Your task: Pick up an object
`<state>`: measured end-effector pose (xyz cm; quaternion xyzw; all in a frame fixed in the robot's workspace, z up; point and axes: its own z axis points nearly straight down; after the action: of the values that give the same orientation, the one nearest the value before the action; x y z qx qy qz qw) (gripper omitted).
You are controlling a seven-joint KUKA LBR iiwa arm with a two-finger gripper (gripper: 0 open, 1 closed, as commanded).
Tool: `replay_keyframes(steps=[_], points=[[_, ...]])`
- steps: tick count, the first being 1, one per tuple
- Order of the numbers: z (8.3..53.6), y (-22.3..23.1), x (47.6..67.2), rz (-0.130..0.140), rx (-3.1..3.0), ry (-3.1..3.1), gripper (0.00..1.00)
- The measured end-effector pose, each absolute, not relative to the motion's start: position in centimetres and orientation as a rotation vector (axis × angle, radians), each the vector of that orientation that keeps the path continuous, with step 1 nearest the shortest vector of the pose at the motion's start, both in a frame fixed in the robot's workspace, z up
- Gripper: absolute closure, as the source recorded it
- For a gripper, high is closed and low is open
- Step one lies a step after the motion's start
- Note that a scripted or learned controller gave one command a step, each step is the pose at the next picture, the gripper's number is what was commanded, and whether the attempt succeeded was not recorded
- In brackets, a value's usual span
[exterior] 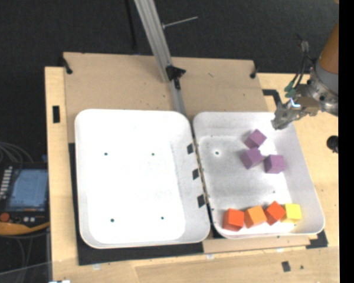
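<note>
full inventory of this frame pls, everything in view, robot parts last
purple blocks: 3, purple, upper middle of the right bin, clustered close together
orange blocks: 3, orange to red-orange, in a row along the right bin's near edge
yellow block: 1, yellow, right end of that row, beside the last orange block
right bin: 1, white, shallow, right half of the bench
left bin: 1, white, shallow, left half of the bench, a few small dark dots on its floor
metal rail: 1, grey, slanting from the top of the view down to the gap between the bins
handheld pendant: 1, blue screen with orange trim, off the bench at far left, with cables
gripper: 1, dark, over the right bin's upper right rim, above the purple blocks
arm: 1, grey with an orange band, entering from the right
</note>
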<state>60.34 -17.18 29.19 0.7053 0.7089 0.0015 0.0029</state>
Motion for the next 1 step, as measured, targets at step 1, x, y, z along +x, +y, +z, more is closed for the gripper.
replay_keyframes(steps=[1], points=[[29.61,-11.97,60.03,0.002,2.214,2.228,1.00]])
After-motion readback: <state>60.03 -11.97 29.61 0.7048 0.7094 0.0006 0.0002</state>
